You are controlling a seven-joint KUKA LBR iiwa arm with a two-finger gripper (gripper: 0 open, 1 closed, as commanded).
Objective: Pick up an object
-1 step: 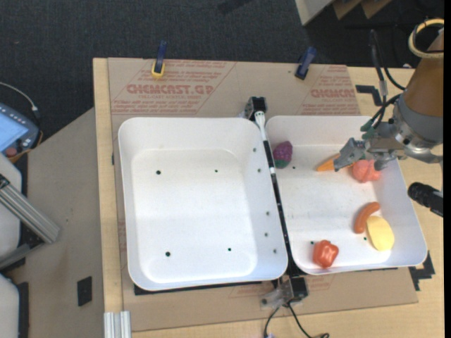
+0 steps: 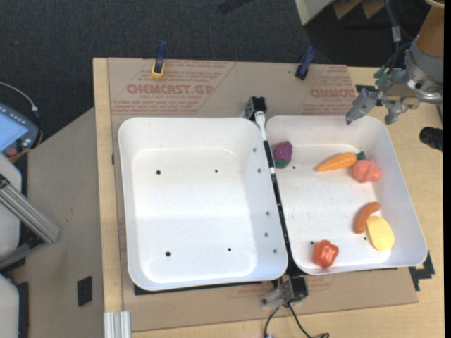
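Observation:
The right bin [image 2: 310, 210] holds several toy foods. A purple grape bunch [image 2: 282, 153] lies near its left wall. An orange carrot [image 2: 337, 162] and a pink piece [image 2: 365, 170] lie towards the far right. Lower down are an orange sausage-shaped piece [image 2: 366, 217], a yellow lemon [image 2: 380, 232] touching it, and a red pepper [image 2: 325, 253] by the near wall. My gripper [image 2: 373, 111] hangs over the bin's far right rim, above and behind the carrot. It is open, with nothing between its spread fingers.
The left bin [image 2: 141, 189] stands beside the right one, and their rims meet along a black strip [image 2: 271, 174]. Both rest on a cardboard sheet [image 2: 211, 83] held by clamps [image 2: 159, 63] at the back edge.

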